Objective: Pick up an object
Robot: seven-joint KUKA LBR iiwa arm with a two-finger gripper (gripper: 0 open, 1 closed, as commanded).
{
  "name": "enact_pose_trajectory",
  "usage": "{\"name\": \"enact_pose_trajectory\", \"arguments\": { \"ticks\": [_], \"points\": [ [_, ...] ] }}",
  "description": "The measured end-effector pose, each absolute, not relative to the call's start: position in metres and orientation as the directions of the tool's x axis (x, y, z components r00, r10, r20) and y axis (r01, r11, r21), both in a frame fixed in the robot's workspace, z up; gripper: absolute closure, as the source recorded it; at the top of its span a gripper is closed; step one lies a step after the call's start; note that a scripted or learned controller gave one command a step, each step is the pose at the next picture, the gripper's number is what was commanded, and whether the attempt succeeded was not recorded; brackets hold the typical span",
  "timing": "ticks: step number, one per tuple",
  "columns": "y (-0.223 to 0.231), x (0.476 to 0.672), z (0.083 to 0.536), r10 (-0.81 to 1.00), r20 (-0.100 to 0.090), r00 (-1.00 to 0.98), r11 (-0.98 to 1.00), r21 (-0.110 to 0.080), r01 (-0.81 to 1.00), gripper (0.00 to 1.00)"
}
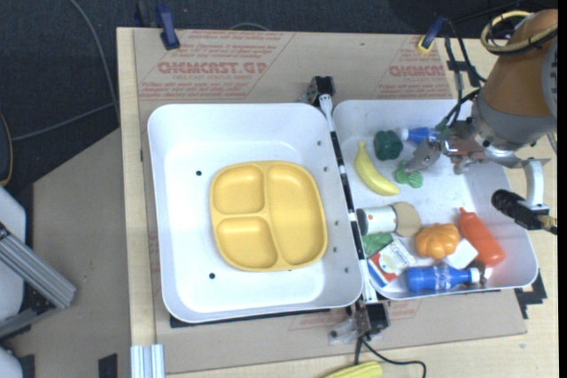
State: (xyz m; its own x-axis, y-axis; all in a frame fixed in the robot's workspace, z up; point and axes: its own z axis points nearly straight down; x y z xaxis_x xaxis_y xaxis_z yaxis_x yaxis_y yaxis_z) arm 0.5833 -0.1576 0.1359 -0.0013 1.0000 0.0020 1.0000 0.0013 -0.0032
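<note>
The bench [266, 57] carries two white bins side by side. The left bin [177, 190] holds a yellow divided plate [266, 215] near its centre. The right bin [518, 266] holds the loose objects.

The arm [518, 93] enters over the right bin's far right corner. The tool [427, 157] sits low over the far half of that bin, with a dark finger [418, 157] angled down toward a small green item [409, 177]. Whether the tool is released or clenched cannot be told, and no object is visibly between its fingers.

Objects in the right bin:
- Banana [374, 173]: near the left wall, far half, lying lengthwise.
- Dark green piece [387, 144]: just beyond the banana, beside the tool.
- Blue-and-white item [418, 135]: at the far side, partly hidden by the tool.
- Can [376, 219]: against the left wall, mid-length, on its side.
- Orange pumpkin [437, 240]: near half, centre.
- Red-orange bottle [480, 236]: right of the pumpkin, lying at a slant.
- Blue bottle [438, 279]: along the near wall, on its side.
- Red-and-white packet [392, 261]: near left corner, touching the blue bottle.
</note>
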Motion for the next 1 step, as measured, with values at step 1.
{"name": "enact_pose_trajectory", "arguments": {
  "ticks": [1],
  "points": [
    [-0.127,0.5161,0.0843,1.0,0.001,0.0,0.0,-0.001,1.0,0.0]
  ]
}}
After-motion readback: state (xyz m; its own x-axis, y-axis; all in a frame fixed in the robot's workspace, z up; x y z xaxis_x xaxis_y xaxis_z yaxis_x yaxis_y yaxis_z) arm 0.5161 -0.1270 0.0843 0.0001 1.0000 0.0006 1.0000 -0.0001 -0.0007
